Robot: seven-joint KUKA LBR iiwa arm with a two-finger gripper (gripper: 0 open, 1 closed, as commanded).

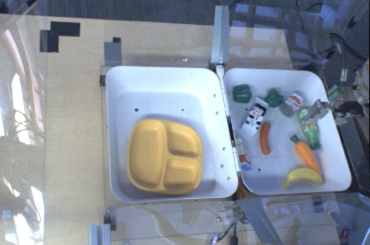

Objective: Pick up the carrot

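The pale wooden bench carries two shallow white bins, and the right-hand white bin is our landmark. Beside it on its left, the left white bin holds a yellow three-compartment plastic tray. At the right bin's far right rim the gripper hangs low, and whether it is spread or clenched I cannot tell; nothing sits between its tips. Inside that bin, near the right wall toward the front, lies the orange toy carrot with a green top, just behind a yellow banana. A red sausage lies toward the bin's middle. Looks like the approach step: next, drop toward the carrot and align across its body.
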